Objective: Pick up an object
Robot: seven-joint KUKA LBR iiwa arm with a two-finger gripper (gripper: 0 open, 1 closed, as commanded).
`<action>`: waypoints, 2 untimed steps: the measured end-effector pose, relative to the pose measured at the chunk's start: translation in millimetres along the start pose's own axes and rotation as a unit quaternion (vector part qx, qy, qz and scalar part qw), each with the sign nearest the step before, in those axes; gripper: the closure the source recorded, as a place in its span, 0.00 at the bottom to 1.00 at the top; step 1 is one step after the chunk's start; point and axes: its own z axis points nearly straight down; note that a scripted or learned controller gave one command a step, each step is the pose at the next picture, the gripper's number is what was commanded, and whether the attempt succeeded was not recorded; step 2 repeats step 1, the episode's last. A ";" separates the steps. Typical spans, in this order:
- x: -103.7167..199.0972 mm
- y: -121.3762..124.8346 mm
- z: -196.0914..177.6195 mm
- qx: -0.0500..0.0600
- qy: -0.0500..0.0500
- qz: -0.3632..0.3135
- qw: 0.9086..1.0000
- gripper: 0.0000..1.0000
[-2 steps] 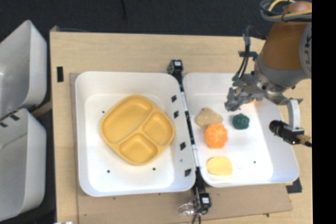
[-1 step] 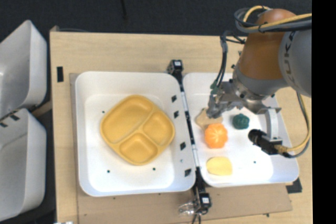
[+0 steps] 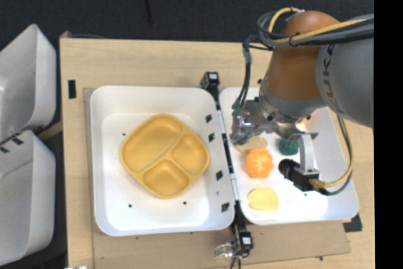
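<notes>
In the right bin [image 3: 334, 201] lie an orange fruit [image 3: 259, 162], a pale yellow lemon-like piece [image 3: 263, 200] near the front, and a small teal object [image 3: 289, 147] partly hidden by the arm. My gripper [image 3: 242, 133] hangs low at the bin's left side, just above and left of the orange fruit. A pale beige thing [image 3: 250, 149] peeks out right under it. The wrist hides the fingers' gap.
The left bin [image 3: 113, 211] holds a yellow divided plate [image 3: 165, 155] in its middle. A ridge with black clips [image 3: 221, 154] separates the two bins. The arm's bulk covers the right bin's far half.
</notes>
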 end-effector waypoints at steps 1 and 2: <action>44.7 -7.5 -1.7 0.001 0.000 0.000 1.000 1.00; 44.7 -7.5 -1.7 0.001 0.000 0.000 1.000 1.00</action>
